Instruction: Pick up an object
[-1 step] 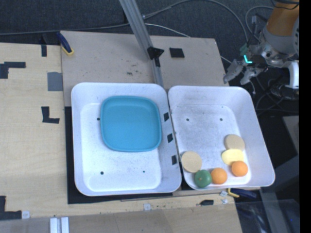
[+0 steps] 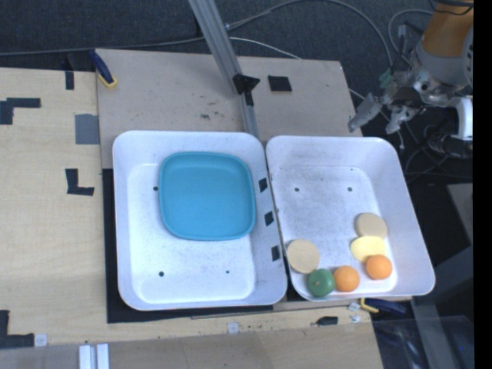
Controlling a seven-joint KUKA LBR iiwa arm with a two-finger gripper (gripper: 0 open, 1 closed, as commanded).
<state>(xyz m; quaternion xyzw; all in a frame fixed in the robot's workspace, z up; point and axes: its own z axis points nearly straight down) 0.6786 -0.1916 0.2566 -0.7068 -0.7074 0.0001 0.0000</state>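
Several small objects lie in the near right corner of the right bin (image 2: 338,160): a tan disc (image 2: 302,256), a green ball (image 2: 320,283), two orange balls (image 2: 347,278) (image 2: 378,267), a yellow piece (image 2: 368,247) and a tan piece (image 2: 370,224). My gripper (image 2: 378,118) hangs beyond the bin's far right corner, above the bench edge and well away from the objects. Its two fingers are spread apart with nothing between them.
A square blue plate (image 2: 206,195) lies in the left bin (image 2: 138,229). A slanted metal post (image 2: 223,44) rises behind the two bins. Cables (image 2: 323,14) trail over the dark floor at the back right.
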